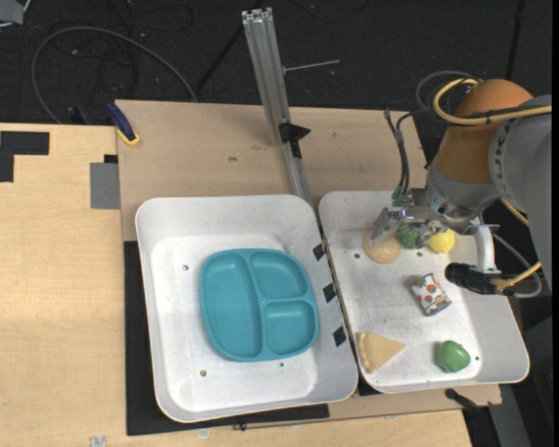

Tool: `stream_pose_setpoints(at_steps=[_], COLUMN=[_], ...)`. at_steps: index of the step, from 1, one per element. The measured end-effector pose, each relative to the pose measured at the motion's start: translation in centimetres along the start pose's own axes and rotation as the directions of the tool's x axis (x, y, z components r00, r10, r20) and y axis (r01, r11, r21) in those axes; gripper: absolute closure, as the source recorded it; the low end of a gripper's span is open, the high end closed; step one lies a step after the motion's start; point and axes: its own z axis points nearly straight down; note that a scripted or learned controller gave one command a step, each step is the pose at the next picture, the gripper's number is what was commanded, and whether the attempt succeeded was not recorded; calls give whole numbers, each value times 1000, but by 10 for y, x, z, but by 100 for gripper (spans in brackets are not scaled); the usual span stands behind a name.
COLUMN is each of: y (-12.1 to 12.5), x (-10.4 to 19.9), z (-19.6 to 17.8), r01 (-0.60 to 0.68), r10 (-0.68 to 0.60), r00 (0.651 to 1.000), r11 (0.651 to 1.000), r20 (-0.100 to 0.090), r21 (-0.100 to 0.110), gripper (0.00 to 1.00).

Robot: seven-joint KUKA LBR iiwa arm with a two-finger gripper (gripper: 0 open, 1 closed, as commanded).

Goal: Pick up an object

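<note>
The right bin (503, 361) holds several small objects. At its far end lie a beige round piece (382, 249), a small dark green piece (408, 236) and a yellow piece (442, 242). My gripper (405, 222) hangs low right over the dark green piece, between the beige and the yellow ones. Further forward are a white packet with red and green print (429, 293), a tan wedge (380, 349) and a bright green lump (453, 356).
The left bin (163, 361) bears a teal divided plate (258, 303). A metal post (272, 91) rises behind the bins. The arm's orange band (480, 138) and cables crowd the right bin's far right corner.
</note>
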Motion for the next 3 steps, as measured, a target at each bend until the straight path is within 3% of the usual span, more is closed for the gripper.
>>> stream_pose_setpoints(at_steps=[1,2,3], y=[1,-2,-8], x=[0,-1,1], z=[29,22,-23], r01=[-1,-3,-5], r10=[1,3,5], r00=[1000,1000,1000], r11=[1000,1000,1000], r20=[1,-2,0], r21=[-6,6,-6], gripper=[0,100,100])
